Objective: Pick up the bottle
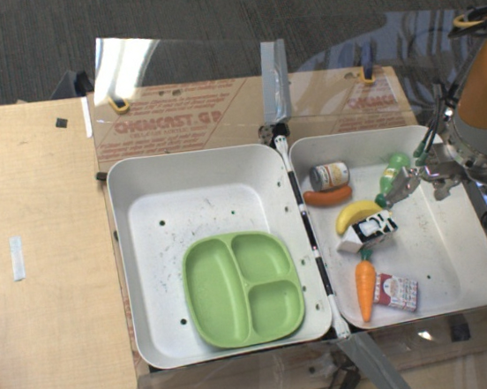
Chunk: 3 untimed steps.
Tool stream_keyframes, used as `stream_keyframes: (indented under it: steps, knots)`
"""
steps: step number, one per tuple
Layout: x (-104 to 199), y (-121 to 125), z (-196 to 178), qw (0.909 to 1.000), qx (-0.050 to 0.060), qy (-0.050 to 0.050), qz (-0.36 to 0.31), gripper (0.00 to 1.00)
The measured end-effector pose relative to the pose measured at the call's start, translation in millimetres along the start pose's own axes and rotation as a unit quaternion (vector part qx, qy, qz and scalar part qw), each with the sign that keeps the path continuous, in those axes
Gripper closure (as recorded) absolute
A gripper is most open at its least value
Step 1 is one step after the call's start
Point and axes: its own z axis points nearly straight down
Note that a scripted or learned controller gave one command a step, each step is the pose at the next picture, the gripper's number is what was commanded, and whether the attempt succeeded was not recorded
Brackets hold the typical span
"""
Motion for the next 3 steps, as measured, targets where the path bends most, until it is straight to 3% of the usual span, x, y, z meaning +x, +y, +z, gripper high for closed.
stream_keyframes:
  steps: [1, 2, 3]
  knots:
    - [13.9, 86.1, 83.2, 0.9996, -0.014, -0.004, -0.026, 0.00]
    - [-49.5, 31.3, 102.8, 0.9999, -0.001, 0.000, -0.015, 0.00]
    - [36.7, 62.6, 105.7, 0.9995, -0.001, 0.000, -0.033, 0.00]
